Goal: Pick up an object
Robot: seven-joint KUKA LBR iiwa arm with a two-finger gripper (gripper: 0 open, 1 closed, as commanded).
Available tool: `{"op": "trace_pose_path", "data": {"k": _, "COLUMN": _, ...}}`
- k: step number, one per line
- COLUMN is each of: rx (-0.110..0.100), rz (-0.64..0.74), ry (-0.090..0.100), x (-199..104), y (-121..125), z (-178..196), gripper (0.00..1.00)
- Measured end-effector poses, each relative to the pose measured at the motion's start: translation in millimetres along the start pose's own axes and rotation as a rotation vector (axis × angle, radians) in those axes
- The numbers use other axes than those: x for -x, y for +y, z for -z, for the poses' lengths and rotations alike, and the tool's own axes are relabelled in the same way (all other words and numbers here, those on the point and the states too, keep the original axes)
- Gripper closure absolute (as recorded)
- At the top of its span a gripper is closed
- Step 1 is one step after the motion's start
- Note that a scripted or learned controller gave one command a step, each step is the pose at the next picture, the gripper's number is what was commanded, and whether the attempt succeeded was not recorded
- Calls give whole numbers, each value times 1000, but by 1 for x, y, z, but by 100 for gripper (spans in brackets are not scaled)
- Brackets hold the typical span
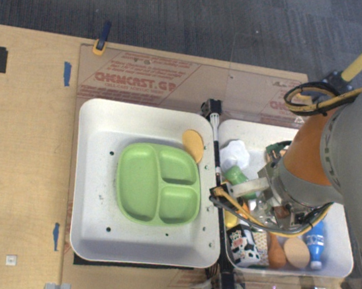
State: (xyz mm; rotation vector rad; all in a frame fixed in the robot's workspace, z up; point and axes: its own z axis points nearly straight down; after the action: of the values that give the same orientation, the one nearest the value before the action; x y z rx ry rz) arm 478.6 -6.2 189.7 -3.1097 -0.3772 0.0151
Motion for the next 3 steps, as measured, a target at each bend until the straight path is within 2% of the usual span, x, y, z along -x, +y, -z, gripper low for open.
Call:
{"op": "trace_pose_path", "data": {"k": 1, "rx": 9, "rz": -23, "ry": 10, "x": -33, "y": 3, "z": 103, "gripper": 100}}
{"op": "trace_pose_path", "data": {"k": 2, "rx": 4, "rz": 81, "ry": 0, "x": -3, "y": -12, "z": 75, "gripper": 100}}
{"op": "trace_pose_path", "data": {"k": 3, "rx": 11, "rz": -14, "ry": 7, "x": -24, "y": 51, "z": 82, "gripper": 100}}
